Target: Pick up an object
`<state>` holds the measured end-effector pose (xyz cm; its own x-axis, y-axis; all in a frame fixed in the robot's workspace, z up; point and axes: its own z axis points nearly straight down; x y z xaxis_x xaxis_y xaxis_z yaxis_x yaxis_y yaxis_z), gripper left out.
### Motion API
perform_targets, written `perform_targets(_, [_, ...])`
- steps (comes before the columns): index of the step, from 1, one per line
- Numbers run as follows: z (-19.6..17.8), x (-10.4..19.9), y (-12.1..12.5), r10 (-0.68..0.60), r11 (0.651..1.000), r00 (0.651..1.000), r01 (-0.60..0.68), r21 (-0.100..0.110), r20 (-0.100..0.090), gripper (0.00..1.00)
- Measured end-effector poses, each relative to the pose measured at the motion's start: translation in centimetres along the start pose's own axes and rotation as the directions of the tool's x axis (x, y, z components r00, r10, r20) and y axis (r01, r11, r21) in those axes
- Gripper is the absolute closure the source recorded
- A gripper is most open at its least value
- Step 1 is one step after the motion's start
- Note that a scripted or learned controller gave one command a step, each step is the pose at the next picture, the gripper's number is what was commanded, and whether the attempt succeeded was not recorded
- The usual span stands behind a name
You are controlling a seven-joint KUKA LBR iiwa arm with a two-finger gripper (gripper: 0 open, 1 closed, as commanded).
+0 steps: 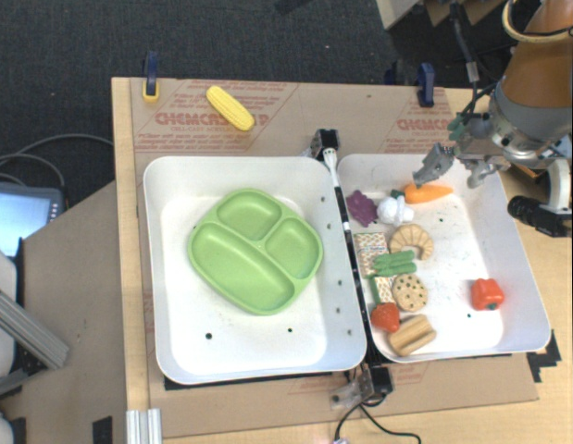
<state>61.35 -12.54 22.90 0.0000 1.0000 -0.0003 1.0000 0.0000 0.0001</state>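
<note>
Carrot (pixel 429 192): orange, tapered, lying flat near fingers (pixel 432 166).

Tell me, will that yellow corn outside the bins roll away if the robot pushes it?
Probably, if pushed from the side. The corn looks like a rounded cylinder lying flat on the bare cardboard, with no bin wall near to stop it. It looks like a small toy, so it is likely light and stiff. Its bumpy surface might give fingers a little grip.

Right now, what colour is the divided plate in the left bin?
Light green: the divided plate, seen in the camera view.
</note>
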Motion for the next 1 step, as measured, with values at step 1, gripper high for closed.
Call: perform_targets(1, [15.24, -0.11, -1.85, 0.001, 1.000, 1.000, -0.001, 0.009, -0.002, 0.00])
